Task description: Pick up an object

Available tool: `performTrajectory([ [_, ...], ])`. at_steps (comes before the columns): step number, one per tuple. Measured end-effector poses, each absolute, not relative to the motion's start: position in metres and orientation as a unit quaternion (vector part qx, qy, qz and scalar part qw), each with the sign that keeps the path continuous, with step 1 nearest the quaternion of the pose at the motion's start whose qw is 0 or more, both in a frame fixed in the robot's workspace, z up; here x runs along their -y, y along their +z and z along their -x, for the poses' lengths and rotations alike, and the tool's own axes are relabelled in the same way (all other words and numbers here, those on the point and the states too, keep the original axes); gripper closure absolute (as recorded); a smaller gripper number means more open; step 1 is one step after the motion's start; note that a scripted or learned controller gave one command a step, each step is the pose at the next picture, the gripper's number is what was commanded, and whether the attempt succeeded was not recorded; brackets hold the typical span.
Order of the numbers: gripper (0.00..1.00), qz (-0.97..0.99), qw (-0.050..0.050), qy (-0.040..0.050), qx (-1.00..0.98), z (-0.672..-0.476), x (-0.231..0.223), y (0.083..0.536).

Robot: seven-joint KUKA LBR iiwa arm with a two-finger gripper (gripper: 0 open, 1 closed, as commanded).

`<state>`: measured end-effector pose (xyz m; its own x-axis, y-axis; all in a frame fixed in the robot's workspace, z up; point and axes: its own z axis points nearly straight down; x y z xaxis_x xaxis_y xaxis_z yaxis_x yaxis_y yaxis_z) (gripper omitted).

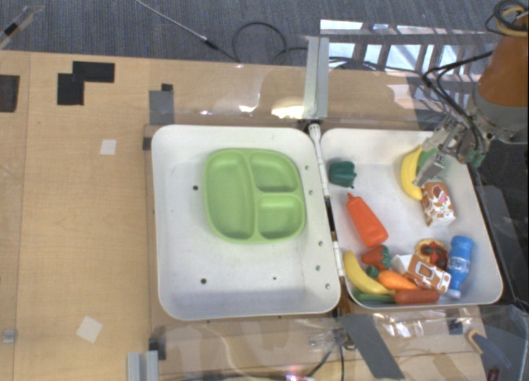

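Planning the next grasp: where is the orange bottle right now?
The orange bottle lies in the right bin, near its left wall, below the dark green pepper and above a banana.

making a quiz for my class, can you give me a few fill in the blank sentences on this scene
1. The green tray lies in the ____ bin.
2. The tray has ____ compartments.
3. The orange bottle lies in the ____ bin.
4. The tool is beside a banana of ____ colour.

Missing words: left; three; right; yellow
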<state>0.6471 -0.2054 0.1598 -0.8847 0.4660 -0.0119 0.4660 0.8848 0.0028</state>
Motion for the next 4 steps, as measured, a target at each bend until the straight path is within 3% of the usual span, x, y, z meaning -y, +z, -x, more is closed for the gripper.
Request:
performTrajectory([
  [1,0.0,-0.248,0.007,0.0005,-0.969,-0.641,0.162,0.089],
  [2,1.0,-0.245,0.011,0.0006,-0.969,-0.644,0.162,0.103],
  [3,1.0,-0.186,0.012,0.0023,-0.983,-0.63,0.079,0.24],
  [4,1.0,-0.078,0.006,0.0004,-0.997,-0.607,0.089,0.098],
])
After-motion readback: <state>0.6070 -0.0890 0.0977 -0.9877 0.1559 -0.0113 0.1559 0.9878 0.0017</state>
